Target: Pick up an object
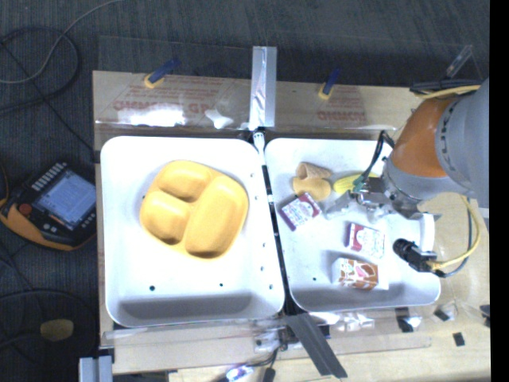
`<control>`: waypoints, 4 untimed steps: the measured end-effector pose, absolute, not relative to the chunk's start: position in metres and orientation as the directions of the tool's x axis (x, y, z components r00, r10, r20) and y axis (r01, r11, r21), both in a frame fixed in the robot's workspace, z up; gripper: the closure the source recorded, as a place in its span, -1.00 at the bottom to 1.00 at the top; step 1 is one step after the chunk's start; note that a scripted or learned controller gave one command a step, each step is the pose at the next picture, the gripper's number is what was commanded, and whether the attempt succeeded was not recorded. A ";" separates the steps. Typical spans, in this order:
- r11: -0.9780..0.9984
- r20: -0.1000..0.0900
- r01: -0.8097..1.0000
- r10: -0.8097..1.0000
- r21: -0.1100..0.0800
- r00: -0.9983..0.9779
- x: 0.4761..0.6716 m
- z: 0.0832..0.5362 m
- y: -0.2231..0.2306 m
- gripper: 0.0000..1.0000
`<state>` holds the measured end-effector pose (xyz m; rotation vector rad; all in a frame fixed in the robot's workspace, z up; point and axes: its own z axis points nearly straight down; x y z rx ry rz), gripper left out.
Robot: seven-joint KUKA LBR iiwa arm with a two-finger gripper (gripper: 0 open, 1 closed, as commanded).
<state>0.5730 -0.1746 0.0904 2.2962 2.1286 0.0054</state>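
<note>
Yellow moulded tray (193, 207) in left bin (115, 237), end effector (367, 193) over right bin (318, 293), grip state unclear

A handheld control pendant (52, 206), orange-edged with a lit blue screen, lies on the dark carpet (48, 70) off the bench's left edge. Black cables (36, 62) trail across the carpet beyond it. Two blue-and-yellow clamps (161, 72) (328, 86) grip the clear sheet (179, 82) along the bench's far edge.

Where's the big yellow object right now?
The big yellow object lies in the middle of the left bin, across the divider from the small packets in the right bin.
</note>
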 end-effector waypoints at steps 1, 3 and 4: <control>-0.005 0.000 1.000 1.000 -0.001 0.005 0.580 0.131 -0.189 -1.00; 0.098 -0.004 0.995 0.995 0.016 -0.098 0.543 0.101 -0.164 1.00; 0.098 -0.004 0.995 0.995 0.016 -0.098 0.543 0.101 -0.164 -1.00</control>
